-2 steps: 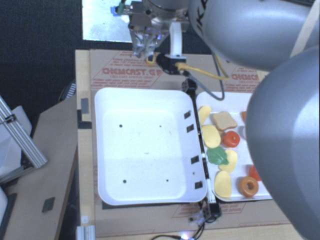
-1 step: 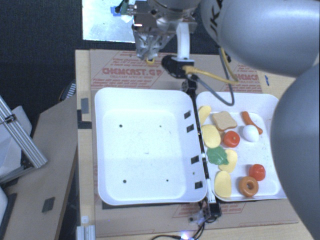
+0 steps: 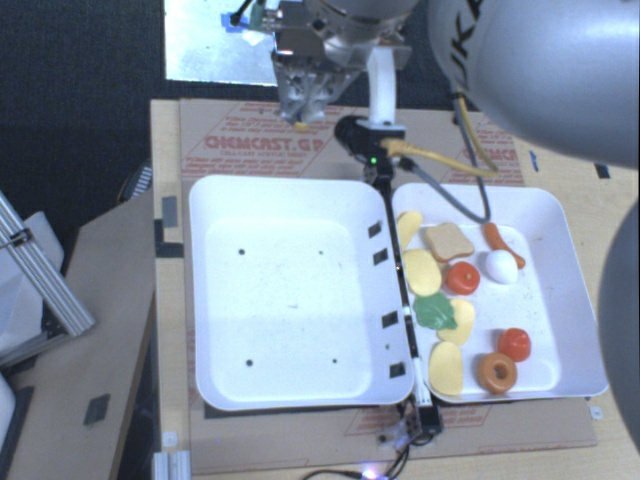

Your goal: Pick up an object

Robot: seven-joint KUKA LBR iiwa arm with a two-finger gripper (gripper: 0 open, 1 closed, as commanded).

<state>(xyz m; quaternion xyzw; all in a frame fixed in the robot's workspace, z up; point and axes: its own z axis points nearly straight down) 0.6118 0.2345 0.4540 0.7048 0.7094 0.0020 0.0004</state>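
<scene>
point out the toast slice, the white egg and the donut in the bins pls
toast slice [image 3: 449,241]: camera view, centre of its top face.
white egg [image 3: 500,267]: camera view, middle of the shell.
donut [image 3: 496,373]: camera view, on the brown ring, left of its hole.

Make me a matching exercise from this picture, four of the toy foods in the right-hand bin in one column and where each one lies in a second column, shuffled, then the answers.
Things:
1. white plastic egg
2. brown ring doughnut
3. tan toast slice
4. green leafy toy piece

Places:
A. near the bin's front edge, below a red tomato
B. beside the orange carrot, toward the right
C. by the divider, among yellow pieces
D. toward the back, above the other red tomato

Pairs: 1-B, 2-A, 3-D, 4-C
</scene>
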